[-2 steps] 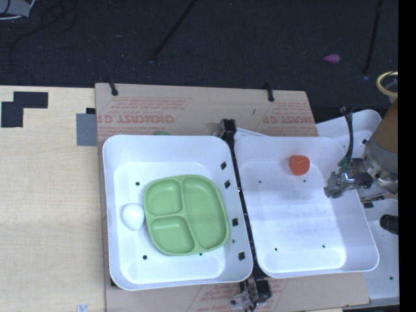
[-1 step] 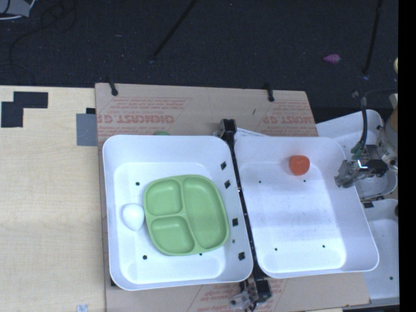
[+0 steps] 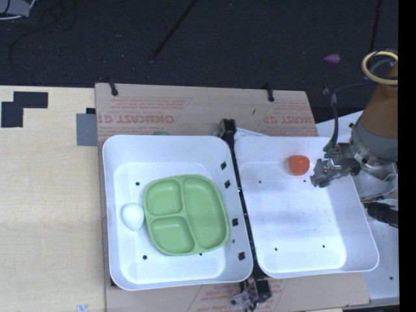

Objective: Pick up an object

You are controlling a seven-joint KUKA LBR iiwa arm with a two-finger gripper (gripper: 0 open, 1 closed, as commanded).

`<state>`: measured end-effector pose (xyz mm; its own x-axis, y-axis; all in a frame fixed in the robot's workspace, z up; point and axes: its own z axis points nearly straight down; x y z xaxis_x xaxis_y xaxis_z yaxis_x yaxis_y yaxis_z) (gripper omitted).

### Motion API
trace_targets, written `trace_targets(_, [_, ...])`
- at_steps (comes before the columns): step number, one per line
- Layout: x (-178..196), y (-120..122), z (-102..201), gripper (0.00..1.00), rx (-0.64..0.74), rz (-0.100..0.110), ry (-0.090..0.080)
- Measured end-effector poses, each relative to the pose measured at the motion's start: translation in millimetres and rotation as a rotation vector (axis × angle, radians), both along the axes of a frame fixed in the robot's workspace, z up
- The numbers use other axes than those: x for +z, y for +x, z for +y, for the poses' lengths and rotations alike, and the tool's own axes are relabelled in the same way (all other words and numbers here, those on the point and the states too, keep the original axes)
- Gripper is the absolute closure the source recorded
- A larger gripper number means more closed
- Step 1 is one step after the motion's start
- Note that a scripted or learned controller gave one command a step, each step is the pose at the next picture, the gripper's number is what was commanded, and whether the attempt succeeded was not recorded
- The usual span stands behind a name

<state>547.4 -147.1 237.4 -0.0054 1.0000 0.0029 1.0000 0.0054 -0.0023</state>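
Observation:
A small orange-red round object (image 3: 299, 165) lies in the right bin (image 3: 305, 252), near its far right part. My gripper (image 3: 323, 174) hangs just to the right of it, over the bin's right side, a short gap apart from the object. Nothing shows between its fingers. In the left bin (image 3: 123, 265) a green three-compartment plate (image 3: 185, 214) lies flat, and a white egg-shaped object (image 3: 133, 216) rests against the plate's left edge.
The two bins meet at a black-clipped divider (image 3: 235, 200). They sit on a cardboard sheet (image 3: 195, 112) over a light wooden bench (image 3: 45, 200). The arm's grey body (image 3: 380, 129) stands past the right bin's right rim.

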Motion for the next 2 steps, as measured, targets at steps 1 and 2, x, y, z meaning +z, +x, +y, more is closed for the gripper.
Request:
trace_targets(1, [6.7,-9.3,51.5,1.00,-0.001,0.001,0.001])
trace_targets(2, [7.3,-17.9,112.2,1.00,-0.001,0.002,0.000])
